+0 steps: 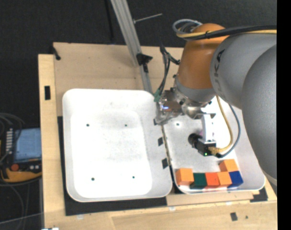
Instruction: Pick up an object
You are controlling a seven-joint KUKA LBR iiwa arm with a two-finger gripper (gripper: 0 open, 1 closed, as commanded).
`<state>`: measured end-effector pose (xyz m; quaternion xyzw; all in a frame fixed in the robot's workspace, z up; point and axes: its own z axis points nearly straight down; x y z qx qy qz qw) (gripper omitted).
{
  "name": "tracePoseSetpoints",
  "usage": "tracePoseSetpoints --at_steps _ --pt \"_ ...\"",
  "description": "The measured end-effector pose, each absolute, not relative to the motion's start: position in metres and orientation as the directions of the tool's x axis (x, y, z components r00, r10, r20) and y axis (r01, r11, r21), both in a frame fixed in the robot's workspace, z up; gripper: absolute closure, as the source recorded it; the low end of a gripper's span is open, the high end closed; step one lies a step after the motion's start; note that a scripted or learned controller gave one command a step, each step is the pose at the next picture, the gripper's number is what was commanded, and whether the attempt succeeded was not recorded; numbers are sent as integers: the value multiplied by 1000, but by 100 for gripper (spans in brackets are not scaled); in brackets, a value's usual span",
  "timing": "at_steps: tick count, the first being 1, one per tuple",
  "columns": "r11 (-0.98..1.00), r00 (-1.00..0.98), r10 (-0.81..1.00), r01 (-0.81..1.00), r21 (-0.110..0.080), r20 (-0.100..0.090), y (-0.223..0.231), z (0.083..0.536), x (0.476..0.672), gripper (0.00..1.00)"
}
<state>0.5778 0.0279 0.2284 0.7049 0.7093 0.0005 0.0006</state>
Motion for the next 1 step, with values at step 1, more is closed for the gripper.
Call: tracePoseSetpoints --at_steps 1 --pt "8 -8 1000 1000 3 2 74 238 576 100"
